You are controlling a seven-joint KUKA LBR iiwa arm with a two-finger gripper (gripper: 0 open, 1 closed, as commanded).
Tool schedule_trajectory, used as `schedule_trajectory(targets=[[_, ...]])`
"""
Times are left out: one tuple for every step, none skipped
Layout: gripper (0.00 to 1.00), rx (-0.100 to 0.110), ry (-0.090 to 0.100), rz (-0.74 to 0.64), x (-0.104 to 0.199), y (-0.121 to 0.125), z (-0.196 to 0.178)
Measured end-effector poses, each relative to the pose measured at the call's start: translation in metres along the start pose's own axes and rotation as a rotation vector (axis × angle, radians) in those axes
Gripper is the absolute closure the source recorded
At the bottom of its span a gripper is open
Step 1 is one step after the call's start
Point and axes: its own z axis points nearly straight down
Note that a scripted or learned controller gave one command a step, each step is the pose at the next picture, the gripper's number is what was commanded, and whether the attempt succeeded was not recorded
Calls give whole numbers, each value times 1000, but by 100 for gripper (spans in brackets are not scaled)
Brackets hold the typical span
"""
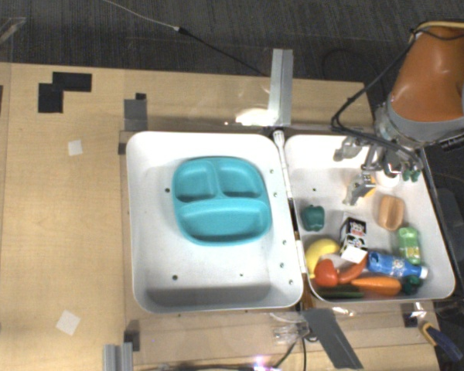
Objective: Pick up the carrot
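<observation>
The gripper (361,178) hangs over the far part of the right-hand white bin (325,157), its fingers slightly spread and holding nothing. The carrot (377,285) lies at this bin's near edge, well apart from the gripper, just under a blue bottle (394,266).

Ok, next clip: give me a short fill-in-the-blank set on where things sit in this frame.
1. The teal divided tray lies in the ______ bin.
2. The carrot lies along the ______ edge of the right bin, beside the blue bottle.
3. The pincer hangs over the ______ bin, apart from the carrot.
4. The arm's band above the wrist is ______.

Missing words: left; near; right; orange
</observation>
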Motion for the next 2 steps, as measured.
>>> schedule_trajectory(targets=[[0,2,-15,60,-32,-13,-138],[0,1,4,75,-41,-110,-61]])
